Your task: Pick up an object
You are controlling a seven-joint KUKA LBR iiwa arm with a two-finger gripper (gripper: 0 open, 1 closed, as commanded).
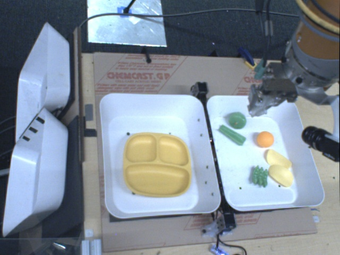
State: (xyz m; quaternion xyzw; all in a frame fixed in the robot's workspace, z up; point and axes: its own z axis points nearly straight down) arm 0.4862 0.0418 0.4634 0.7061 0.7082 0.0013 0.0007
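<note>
The grey two-finger gripper (258, 109) hangs over the far part of the right-hand shallow white bin (305, 193); whether it is open or closed cannot be told at this resolution, and nothing is seen between its tips. Just to its left and a little nearer lies a round dark-green plastic ball-like piece (237, 120), the closest candidate for picking. Beside that, nearer still, rests a long green pod-shaped toy vegetable (232, 135), lying at a slant. To the right sits a small orange ball-shaped toy fruit (264, 139), and nearer again two pale-yellow lobed toy pieces (279, 168) lie touching, with a small spiky green sprig-like toy (259, 176) to their left. All appear light, hollow, stiff plastic with smooth, probably slippery skins; the round ones would likely roll unless gripped across the widest part, while the pod offers flat sides across its short width. The left-hand white bin (109, 158) holds a yellow three-compartment plastic tray (157, 163).
</note>
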